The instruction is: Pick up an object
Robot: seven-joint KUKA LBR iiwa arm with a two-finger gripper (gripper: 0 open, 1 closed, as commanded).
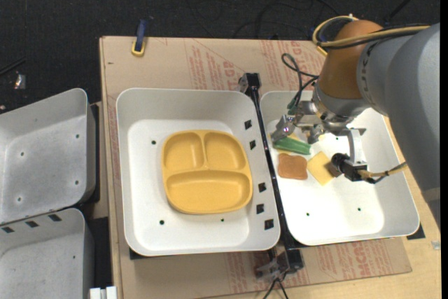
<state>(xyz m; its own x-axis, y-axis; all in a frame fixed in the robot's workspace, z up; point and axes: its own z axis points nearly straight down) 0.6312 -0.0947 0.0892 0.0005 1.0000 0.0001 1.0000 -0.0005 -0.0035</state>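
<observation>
At the far left you are seeing two spare white trays (43, 143) lying off the counter (182, 59), one above the other. A small blue and yellow clamp (139, 38) is sitting on the counter's back edge, near its left corner.

Moving right, the left bin (136, 115) is carrying a yellow divided plate (207, 171), which is lying flat near the bin's middle with its two small compartments toward the back and its one large compartment toward the front. A black divider strip (264, 150) is running between the two bins.

In the right bin (350, 220), the task's things are sitting in a cluster close to the divider, in the bin's back-left part: a green piece (292, 145), just in front of it a brown toast-like slice (292, 167), and touching that slice's right side a pale yellow block (320, 168).

The tool (287, 126) is hanging low over that cluster, directly above the green piece and possibly touching it. From this slanted angle you cannot tell whether its fingers are apart or together, and nothing is showing plainly between them. Cables (297, 80) are looping off the wrist, and the grey arm (399, 73) with its orange band (343, 63) is reaching in from the right, covering the bin's back-right corner.
</observation>
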